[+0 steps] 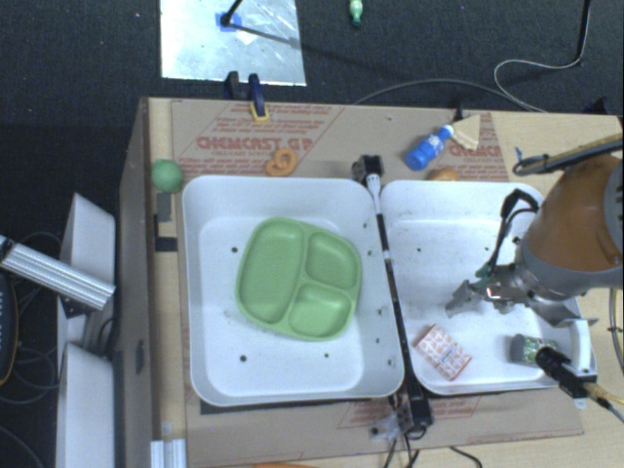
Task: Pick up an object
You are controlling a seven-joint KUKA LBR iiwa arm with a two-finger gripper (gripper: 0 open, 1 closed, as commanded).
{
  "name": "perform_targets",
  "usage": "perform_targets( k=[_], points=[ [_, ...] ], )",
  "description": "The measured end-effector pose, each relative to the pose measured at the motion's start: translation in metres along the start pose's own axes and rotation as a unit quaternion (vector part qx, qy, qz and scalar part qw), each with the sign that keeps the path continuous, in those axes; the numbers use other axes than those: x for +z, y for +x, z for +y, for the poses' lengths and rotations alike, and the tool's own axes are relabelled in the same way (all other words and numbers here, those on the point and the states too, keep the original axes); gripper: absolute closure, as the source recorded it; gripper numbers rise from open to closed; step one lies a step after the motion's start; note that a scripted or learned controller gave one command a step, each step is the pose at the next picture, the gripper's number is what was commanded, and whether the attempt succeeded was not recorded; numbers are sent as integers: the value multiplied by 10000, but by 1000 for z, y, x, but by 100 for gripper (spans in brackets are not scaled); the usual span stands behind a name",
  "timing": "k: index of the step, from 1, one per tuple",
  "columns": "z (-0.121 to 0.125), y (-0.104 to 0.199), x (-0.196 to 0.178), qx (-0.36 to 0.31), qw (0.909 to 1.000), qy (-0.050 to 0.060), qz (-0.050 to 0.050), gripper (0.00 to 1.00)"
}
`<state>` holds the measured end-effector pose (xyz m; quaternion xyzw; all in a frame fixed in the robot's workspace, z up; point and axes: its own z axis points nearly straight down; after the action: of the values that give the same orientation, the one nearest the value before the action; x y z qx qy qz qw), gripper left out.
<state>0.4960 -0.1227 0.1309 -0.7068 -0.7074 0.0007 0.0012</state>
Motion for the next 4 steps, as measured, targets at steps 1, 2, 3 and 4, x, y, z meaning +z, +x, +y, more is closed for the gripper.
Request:
perform_targets(
  k=[1,2,3,4],
  points=[
    [-9,-27,47,-1,10000,-17,-3,0],
    [-8,-27,36,-5,10000,-32,-4,100],
    [61,-12,-68,-13,10000,-36,-8,100],
    [61,-13,-67,-11,10000,-24,-5,0]
  ],
)
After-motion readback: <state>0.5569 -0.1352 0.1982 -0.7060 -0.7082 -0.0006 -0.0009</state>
